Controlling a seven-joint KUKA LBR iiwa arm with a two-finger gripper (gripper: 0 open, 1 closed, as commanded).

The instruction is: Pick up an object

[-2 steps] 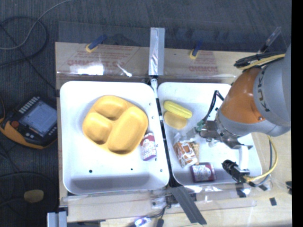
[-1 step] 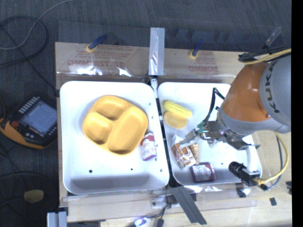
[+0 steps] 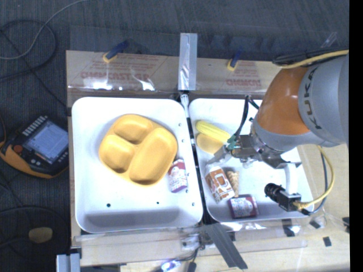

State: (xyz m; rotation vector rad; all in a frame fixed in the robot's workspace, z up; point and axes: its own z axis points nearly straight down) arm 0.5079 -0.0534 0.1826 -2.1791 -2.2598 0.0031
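at the bottom of the frame, in the right bin (image 3: 309,205), a dark red can (image 3: 243,207) lies on its side near the front wall, with a small orange-and-white packet (image 3: 220,184) just above it and to its left. a little higher, the arm (image 3: 300,109) reaches in from the right, its orange band over the bin's upper half, and the tool (image 3: 245,149) hangs low by the packet's upper right corner and just right of the corn cob (image 3: 211,132). whether the tool is released or clenched cannot be told from here; nothing is seen in it.

the pick looks not yet made: every item rests on a bin floor. the packet seems the likeliest target, lying flat and slightly tilted, glossy and thin, so probably awkward to pinch. still left are a grasp and a lift.

across the divider, in the left bin (image 3: 85,152), a small red-and-white bottle (image 3: 178,176) lies against the right wall, touching a large yellow three-part dish (image 3: 137,148) turned upside down at mid-frame. farther up, the cob lies slantwise in the right bin's upper left corner. beyond the bins, taped plastic sheeting (image 3: 125,72) covers the counter (image 3: 332,254).
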